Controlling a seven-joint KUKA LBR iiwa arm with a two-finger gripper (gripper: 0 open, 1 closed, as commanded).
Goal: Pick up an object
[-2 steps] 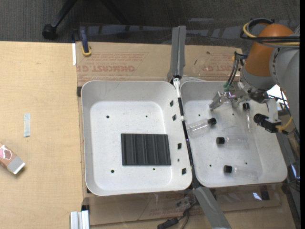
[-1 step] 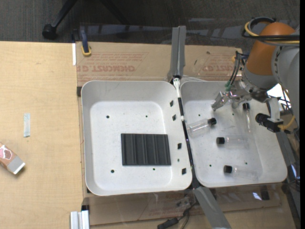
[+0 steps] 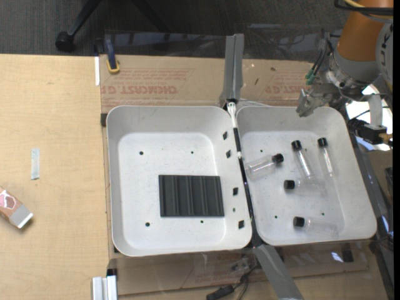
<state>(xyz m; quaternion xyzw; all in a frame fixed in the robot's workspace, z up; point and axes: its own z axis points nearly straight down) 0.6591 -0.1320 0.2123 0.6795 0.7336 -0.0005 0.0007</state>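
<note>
Several clear vials with black caps lie in the right bin [image 3: 353, 186]. One vial [image 3: 262, 165] lies slanted near the bin's left wall. Two more, a vial [image 3: 302, 159] and a vial [image 3: 325, 156], lie side by side toward the back. A capped vial [image 3: 291, 184] rests mid-bin and another vial [image 3: 301, 222] lies near the front. My gripper [image 3: 306, 107] hangs over the bin's far rim, above and behind the vials, touching none of them. Nothing shows in its grasp.
The left bin [image 3: 119, 167] holds a black ribbed tray [image 3: 190, 195]. A grey upright post [image 3: 234, 67] stands between the bins at the back. Cardboard lies under both bins. On the wooden table at left lie a small tube [image 3: 15, 210] and a grey strip [image 3: 35, 164].
</note>
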